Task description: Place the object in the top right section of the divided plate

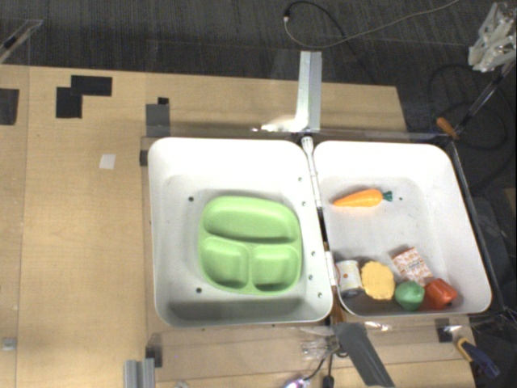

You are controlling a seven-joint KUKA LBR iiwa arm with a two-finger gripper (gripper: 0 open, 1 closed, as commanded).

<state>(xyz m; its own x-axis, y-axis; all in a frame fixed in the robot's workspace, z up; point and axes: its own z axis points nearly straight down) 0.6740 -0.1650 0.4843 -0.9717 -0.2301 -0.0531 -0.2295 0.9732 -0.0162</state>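
A light green divided plate [249, 245] lies in the left bin [174, 217], with one long section at the far side and two smaller ones at the near side; nothing rests in any of them. An orange carrot [358, 199] lies in the right bin [428, 168], near its left wall. My gripper [493, 35] appears as a pale grey shape at the top right corner, above the dark floor and well away from both bins. It holds nothing that I can see.
Along the right bin's near wall sit a small can [348, 275], a yellow item [377, 281], a green item [409, 295], a red item [439, 293] and a white-and-red packet [409, 263]. A metal post [309, 91] stands behind the bins.
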